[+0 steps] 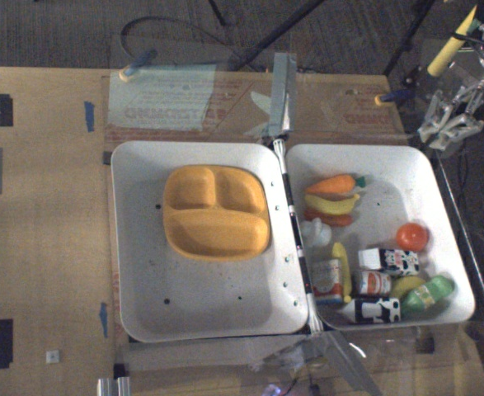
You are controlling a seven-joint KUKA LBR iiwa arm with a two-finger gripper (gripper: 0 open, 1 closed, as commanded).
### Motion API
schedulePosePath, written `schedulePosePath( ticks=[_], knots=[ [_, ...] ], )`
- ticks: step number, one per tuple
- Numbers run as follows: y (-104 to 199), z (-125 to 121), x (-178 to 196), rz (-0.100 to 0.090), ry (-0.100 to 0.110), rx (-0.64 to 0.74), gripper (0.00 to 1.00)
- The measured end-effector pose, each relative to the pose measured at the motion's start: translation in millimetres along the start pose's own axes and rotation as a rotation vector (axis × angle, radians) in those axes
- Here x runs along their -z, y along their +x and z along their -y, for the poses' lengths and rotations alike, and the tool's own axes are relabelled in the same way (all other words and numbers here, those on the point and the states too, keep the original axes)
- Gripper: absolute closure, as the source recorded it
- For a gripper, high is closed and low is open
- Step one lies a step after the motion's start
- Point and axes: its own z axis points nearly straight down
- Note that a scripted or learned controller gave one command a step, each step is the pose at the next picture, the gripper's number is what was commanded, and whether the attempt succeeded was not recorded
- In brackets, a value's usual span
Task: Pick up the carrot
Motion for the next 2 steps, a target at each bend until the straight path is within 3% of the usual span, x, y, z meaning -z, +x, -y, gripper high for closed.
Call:
schedulePosePath(
  ticks=[1, 2],
  knots=[
    [7.6, 8.0, 3.2, 0.0, -0.002, 0.507, 1.0],
    [20.8, 11.4, -1.9, -0.003, -0.006, 0.257, 1.0]
  ],
)
